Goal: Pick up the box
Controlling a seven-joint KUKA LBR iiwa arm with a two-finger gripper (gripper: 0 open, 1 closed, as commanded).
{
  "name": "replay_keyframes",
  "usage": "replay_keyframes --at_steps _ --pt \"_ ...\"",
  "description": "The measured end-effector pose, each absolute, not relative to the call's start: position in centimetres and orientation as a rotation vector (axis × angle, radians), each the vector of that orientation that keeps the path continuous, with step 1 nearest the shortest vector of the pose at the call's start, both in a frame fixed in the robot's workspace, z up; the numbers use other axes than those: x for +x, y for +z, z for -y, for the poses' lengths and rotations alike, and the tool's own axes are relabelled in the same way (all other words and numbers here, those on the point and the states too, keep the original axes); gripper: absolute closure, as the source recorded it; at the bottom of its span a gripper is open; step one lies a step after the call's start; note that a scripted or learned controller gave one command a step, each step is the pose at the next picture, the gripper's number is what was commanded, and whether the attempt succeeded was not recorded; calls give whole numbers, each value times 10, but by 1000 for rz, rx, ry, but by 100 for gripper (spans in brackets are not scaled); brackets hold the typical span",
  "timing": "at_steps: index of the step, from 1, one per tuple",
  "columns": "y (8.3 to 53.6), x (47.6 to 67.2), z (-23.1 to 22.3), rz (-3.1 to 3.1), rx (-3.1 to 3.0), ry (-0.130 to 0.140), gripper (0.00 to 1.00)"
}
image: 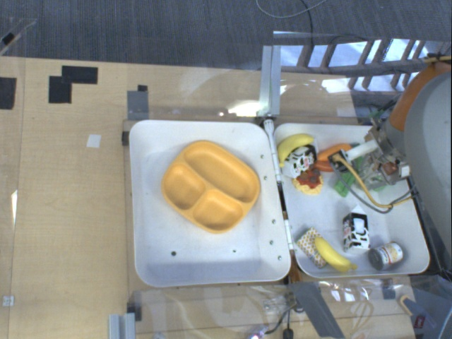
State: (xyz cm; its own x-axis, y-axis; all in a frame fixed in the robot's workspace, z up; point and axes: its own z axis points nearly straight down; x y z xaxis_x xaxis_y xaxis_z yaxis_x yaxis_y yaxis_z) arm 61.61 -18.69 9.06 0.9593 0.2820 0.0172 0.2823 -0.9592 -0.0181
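closest to the lens runs the front rim of the left shallow white bin [212, 281], and on its floor, a little toward the back, lies a yellow-orange plastic plate with three compartments [212, 186], set at a slant. just to its right, the right shallow white bin [413, 235] is crowded. at its back left corner sits a round yellow toy [295, 145] with a black-and-white cow-patterned piece [301, 162] touching its front, and just in front of that a lumpy red and orange toy food [309, 183]. down in the front left corner lies the small tan box with a speckled check pattern [307, 243], flat on the bin floor at a slant, its right side touching the left end of a yellow plastic banana [335, 256] that curves along the front wall. toward the back, an orange carrot-like piece [330, 157] lies beside the cow-patterned piece, with a small green block [344, 184] just in front of it. near the front, right of the banana, stands a small black-and-white patterned carton [356, 232]. the gripper [373, 165] hangs over the back right part of this bin, near the carrot-like piece and the green block and well apart from the box; whether it is parted or closed cannot be told from this angle. further right, by the front wall, a grey metal can [387, 254] lies on its side. the grey arm [432, 140] with its orange band enters at the right edge.
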Motion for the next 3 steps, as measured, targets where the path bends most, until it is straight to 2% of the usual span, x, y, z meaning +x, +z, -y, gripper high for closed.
replay_keyframes --at_steps 1,2,3 --pt "246 616 189 330 -3126 -10 100" --pt "118 563 202 497 -3097 -5 100" --pt "302 559 205 352 -3124 -9 100"
